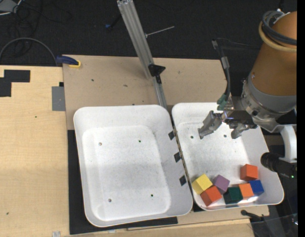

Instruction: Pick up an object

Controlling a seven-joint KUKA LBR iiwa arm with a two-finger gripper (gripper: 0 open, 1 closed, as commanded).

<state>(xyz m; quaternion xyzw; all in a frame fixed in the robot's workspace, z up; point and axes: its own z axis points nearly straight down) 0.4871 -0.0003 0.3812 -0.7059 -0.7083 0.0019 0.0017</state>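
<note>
No text, label, brand, number or sign can be read anywhere on the bench, the bins, the blocks or the arm.

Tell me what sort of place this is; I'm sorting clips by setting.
Probably a robotics lab bench set up for grasping trials: an arm reaches over two white bins, coloured blocks lie in the right one, and cables lie on the dark floor behind.

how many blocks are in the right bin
7, all clustered in the right bin's near corner: yellow block, purple block, red block, green block, orange block, blue block, red-orange block. More may hide between them.
</note>
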